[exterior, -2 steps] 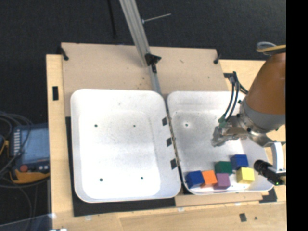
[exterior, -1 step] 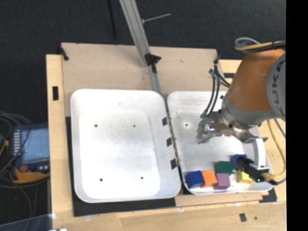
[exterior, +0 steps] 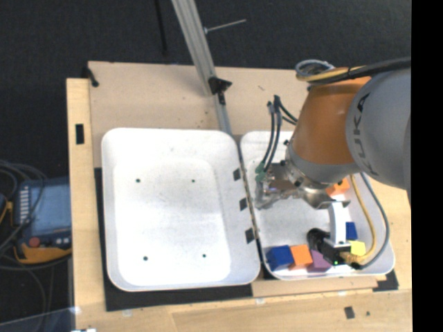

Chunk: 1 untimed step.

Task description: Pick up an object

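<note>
Seemingly light and rigid, the blue block (exterior: pixel 280 256) at six o'clock from the gripper (exterior: pixel 268 187) suits a flat-sided hold; I cannot tell the gripper's opening.

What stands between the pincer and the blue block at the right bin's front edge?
Nothing visible: bare bin floor lies between the pincer and the blue block. The orange block sits beside it, off that line.

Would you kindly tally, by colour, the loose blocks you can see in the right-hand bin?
Blue blocks: 2
Orange blocks: 2
Purple block: 1
Yellow block: 1
Total: 6 in sight; the arm may hide more.
</note>
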### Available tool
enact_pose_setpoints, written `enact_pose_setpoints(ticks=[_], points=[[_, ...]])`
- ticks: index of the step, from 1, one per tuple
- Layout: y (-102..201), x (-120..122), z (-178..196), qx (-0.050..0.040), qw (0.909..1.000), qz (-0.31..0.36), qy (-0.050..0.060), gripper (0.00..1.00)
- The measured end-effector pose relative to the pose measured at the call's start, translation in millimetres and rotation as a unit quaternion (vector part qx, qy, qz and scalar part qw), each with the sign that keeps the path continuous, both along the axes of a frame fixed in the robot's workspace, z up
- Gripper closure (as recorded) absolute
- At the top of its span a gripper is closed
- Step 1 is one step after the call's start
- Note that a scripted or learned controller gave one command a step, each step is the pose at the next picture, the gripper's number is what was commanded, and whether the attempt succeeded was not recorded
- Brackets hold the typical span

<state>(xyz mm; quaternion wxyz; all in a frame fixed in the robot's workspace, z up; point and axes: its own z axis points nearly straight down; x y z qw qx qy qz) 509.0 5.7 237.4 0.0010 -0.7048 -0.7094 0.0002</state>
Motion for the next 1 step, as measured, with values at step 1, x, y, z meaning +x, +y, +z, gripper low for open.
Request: enact_pose_setpoints(ticks=[1], points=[[49.6, 8.9, 9.5, 0.0005, 1.0, 0.001, -0.001, 1.0]])
